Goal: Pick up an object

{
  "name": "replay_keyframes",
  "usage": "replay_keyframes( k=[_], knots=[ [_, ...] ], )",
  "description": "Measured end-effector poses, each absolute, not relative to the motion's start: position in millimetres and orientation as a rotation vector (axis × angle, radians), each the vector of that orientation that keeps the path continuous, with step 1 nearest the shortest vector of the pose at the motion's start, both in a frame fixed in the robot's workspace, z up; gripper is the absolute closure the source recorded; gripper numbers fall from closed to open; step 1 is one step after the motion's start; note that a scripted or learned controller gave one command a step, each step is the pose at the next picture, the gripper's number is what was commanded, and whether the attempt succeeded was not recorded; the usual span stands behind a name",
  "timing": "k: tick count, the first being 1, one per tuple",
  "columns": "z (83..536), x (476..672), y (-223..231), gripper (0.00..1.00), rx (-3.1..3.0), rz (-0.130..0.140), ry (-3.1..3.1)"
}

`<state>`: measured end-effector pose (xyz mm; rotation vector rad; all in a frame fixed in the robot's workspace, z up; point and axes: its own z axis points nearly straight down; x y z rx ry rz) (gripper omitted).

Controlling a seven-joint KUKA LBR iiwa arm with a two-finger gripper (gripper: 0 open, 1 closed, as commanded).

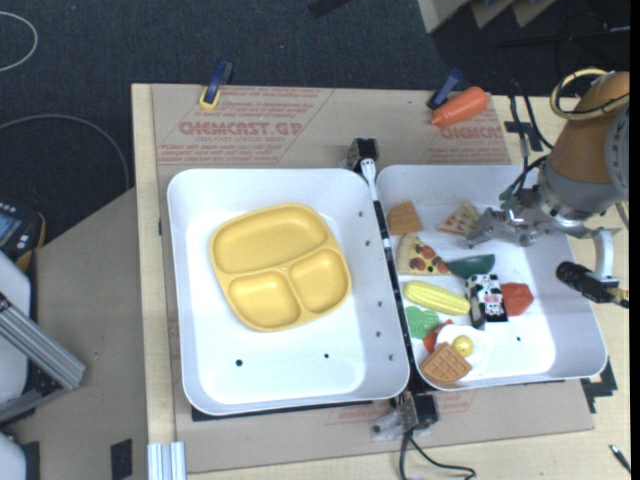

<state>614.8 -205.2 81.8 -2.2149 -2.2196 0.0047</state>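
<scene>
Gripper (500, 223) sits low at the right bin's (560, 353) far side, beside a tan wedge (460, 218); jaws' state cannot be told. Toy foods cluster along that bin's left half. Yellow divided plate (280, 266) lies in left bin (195, 348).

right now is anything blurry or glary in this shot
Camera view: mostly sharp, with evenly lit bins; the yellow tray shows soft sheen and the left bin faint shadow under its rim; the gripper looks slightly smeared, and the small toy food pieces are hard to resolve.
</scene>
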Motion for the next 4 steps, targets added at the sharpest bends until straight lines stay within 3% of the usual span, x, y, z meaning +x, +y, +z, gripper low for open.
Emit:
replay_keyframes(
  k=[1,3,4],
  knots=[
    [96,616.7,-206,1.00,-2.219,0.000,-2.226],
    [207,618.6,-214,1.00,-2.226,-0.005,-2.229],
    [227,619.8,-214,1.00,-2.224,-0.004,-2.227]
  ],
)
